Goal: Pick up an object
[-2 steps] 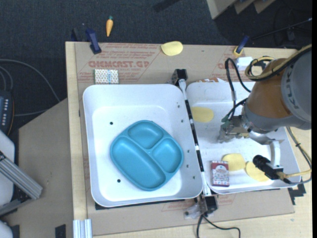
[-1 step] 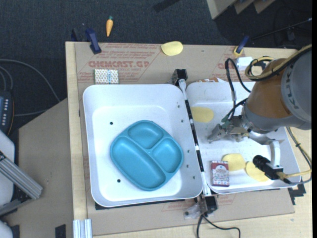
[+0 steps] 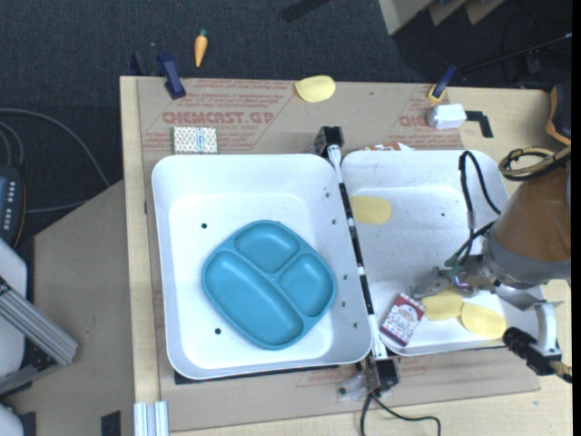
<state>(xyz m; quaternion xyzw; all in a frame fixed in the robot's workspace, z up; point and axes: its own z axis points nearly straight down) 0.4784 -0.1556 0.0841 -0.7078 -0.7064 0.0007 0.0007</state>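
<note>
**Claw low in the right bin**

The claw point(image 3: 447, 277) sits low in the right bin point(image 3: 408, 175), touching a yellow piece point(image 3: 443, 308). Whether it grips cannot be told. Another yellow piece point(image 3: 482, 320) and a red packet point(image 3: 400, 320) lie close by. Farther off, a blue tray point(image 3: 267, 282) rests in the left bin point(image 3: 182, 198).

A single fixed camera looks down at a slant from above the surface point(image 3: 272, 107), taking in both white bins whole: the left bin point(image 3: 182, 198) and the right bin point(image 3: 408, 175). It stands far enough back to include dark floor point(image 3: 73, 25) beyond the far edge.
</note>
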